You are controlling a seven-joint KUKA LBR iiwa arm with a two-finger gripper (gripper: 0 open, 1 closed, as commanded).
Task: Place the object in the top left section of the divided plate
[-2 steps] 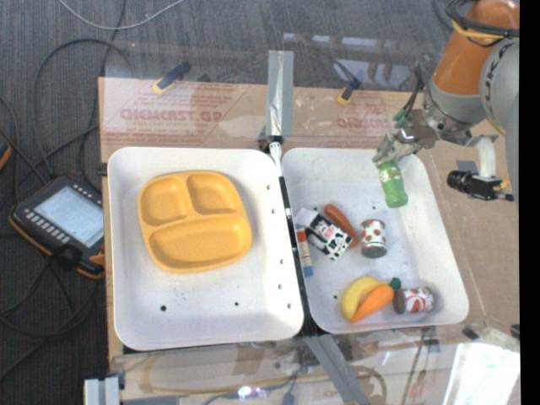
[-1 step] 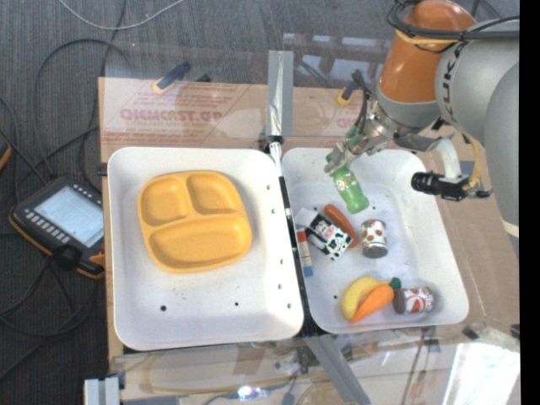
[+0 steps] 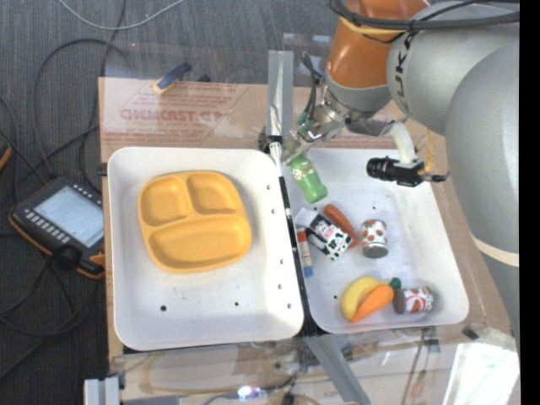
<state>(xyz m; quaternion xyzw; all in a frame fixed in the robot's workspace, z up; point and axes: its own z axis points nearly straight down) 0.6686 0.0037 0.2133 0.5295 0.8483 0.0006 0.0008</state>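
Two white bins side by side on the counter [image 3: 118, 108]. Left bin [image 3: 143, 310]: orange divided plate [image 3: 196, 222], lying flat, with two small sections along its far side and one large section nearer the camera; all three sections bare. Right bin [image 3: 422, 226]: green bottle [image 3: 309, 180] near the far left corner, close to the wall shared with the left bin, tilted. Gripper [image 3: 297, 142] directly above the bottle's upper end, reaching down from the grey arm [image 3: 456, 49] with its orange band [image 3: 371, 32]. Jaws partly hidden and blurred; spread or pressed together cannot be told, and a grip on the bottle cannot be confirmed. Elsewhere in the right bin: black-and-white carton [image 3: 329, 236] just beside an orange sausage-shaped piece [image 3: 342, 219]; small can [image 3: 375, 237] to their right; banana [image 3: 358, 294] touching carrot [image 3: 373, 302] near the front; second can [image 3: 415, 299] lying on its side just beside the carrot. Handheld screen unit [image 3: 61, 222] off the counter's left edge.
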